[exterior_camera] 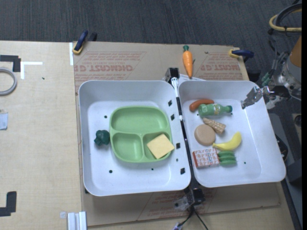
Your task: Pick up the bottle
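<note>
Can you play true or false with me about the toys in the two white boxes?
1. The green bottle lies on its side in the right bin. True.
2. The yellow cheese slice sits in the right bin. False: it lies on the green divided plate in the left bin.
3. The carrot is outside both bins, on the cardboard behind them. True.
4. The gripper is holding the bottle. False: it is over the right bin's far right edge, apart from the bottle.
5. The banana is in the left bin beside the broccoli. False: the banana is in the right bin, above the green beans.
</note>
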Controlling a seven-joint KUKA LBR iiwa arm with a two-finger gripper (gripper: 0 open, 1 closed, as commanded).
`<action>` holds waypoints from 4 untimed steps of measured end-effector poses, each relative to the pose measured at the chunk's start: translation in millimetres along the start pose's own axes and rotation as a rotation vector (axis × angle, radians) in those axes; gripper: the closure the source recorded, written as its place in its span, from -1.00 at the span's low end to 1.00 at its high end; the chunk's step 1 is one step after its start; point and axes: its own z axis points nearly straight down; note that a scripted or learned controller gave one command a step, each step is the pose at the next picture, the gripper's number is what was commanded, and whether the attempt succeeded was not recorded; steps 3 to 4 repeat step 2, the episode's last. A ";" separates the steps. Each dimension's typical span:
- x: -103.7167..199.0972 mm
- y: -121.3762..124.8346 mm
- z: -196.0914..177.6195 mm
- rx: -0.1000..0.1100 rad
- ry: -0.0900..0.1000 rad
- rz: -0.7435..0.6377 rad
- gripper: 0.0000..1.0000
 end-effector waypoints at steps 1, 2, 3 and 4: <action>-0.3 0.5 -9.7 -0.001 -0.001 -0.003 1.00; -25.2 -66.1 -65.4 0.000 0.000 -0.005 1.00; -25.2 -66.1 -65.4 0.000 0.000 -0.005 1.00; -25.2 -66.1 -65.4 0.000 0.000 -0.005 1.00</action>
